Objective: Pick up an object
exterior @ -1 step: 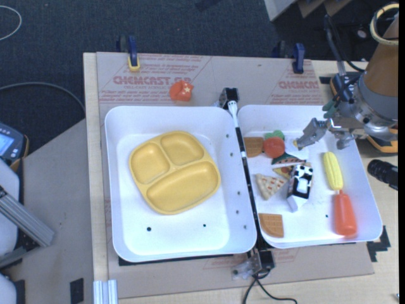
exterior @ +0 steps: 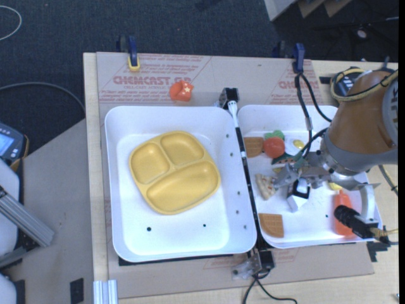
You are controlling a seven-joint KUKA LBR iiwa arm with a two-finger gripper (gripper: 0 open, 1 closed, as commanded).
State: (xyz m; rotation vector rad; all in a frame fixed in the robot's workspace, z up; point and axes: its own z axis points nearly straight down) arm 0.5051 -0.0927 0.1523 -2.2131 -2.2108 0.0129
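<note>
Camera view: tomato (exterior: 273, 147), cracker (exterior: 271, 224) and carrot (exterior: 342, 211) ring the arm (exterior: 357, 138)

Bright, even light falls from above on my surface (exterior: 190, 75); both white bins come close to washing out, the left bin (exterior: 120, 189) most of all. Shadows are soft and short under the yellow tray (exterior: 174, 170). My arm (exterior: 361, 132) carries a dull sheen. The dark floor (exterior: 95, 11) looks grainy, and small items are slightly blurred.
</note>
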